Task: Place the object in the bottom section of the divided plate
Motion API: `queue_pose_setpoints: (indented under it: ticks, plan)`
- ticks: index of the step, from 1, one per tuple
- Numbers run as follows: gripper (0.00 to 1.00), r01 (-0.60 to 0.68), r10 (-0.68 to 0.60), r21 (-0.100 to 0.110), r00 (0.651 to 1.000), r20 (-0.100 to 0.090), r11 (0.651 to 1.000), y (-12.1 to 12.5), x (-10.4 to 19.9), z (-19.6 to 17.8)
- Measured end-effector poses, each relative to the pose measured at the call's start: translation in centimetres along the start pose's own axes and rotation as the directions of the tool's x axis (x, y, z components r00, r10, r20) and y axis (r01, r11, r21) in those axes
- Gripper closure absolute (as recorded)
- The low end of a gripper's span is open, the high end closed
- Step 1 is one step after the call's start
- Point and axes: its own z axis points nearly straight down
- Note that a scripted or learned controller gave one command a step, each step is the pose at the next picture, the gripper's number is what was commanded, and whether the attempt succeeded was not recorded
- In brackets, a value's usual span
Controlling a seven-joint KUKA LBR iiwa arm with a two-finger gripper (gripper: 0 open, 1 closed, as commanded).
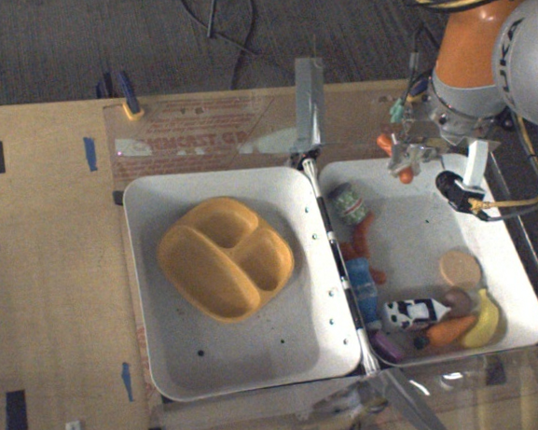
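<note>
The claw (405,162) hangs over the right bin's (522,276) twelve o'clock rim. Its opening and any contents cannot be told. The divided plate (224,257) lies at its eight o'clock.

robot lab: taped bench (50,275), white bins (160,359), cables (224,17).

arm (505,29) cut off at right edge, fingers (405,162) blurred — grip unclear

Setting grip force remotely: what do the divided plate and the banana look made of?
Divided plate: likely moulded plastic, matte orange-yellow, with soft rounded ridges and no glare. Banana: probably a plastic toy, smooth and evenly yellow, though real fruit can't be ruled out.
</note>
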Motion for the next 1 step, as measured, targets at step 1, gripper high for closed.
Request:
queue_pose_setpoints:
  ticks: [1]
  plan:
    - [1.0,0.323,-0.323,-0.007,0.946,0.001,0.946,-0.59,6.47,-4.9]
